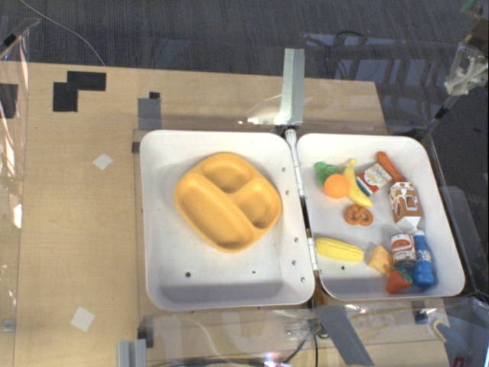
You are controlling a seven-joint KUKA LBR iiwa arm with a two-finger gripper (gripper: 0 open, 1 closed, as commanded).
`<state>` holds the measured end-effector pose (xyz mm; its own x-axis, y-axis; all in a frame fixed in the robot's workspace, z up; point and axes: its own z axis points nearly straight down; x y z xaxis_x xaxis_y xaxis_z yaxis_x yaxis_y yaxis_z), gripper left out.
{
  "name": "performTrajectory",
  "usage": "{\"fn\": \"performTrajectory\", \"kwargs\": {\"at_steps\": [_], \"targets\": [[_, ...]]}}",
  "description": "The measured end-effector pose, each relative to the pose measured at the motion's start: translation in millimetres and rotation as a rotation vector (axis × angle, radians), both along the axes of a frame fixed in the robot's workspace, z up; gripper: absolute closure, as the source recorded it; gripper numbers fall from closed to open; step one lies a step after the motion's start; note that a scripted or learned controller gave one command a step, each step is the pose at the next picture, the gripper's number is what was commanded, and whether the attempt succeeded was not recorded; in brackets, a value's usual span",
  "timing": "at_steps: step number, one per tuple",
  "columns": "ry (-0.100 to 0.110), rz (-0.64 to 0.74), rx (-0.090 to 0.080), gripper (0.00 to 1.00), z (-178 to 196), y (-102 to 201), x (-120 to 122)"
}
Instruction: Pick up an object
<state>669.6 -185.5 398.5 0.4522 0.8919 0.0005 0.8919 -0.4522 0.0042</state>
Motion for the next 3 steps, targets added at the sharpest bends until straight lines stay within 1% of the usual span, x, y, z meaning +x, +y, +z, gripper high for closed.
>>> {"fn": "performTrajectory", "kwargs": {"at_steps": [1,2,3], "targets": [[0.0,-0.26,0.002,1.0,-4.4,14.0,-0.1],[0.001,-0.619,0.003,1.0,-32.4,-9.8,-13.7],[0.001,-0.89,0.006,1.0,-32.4,29.7,-18.3]]}}
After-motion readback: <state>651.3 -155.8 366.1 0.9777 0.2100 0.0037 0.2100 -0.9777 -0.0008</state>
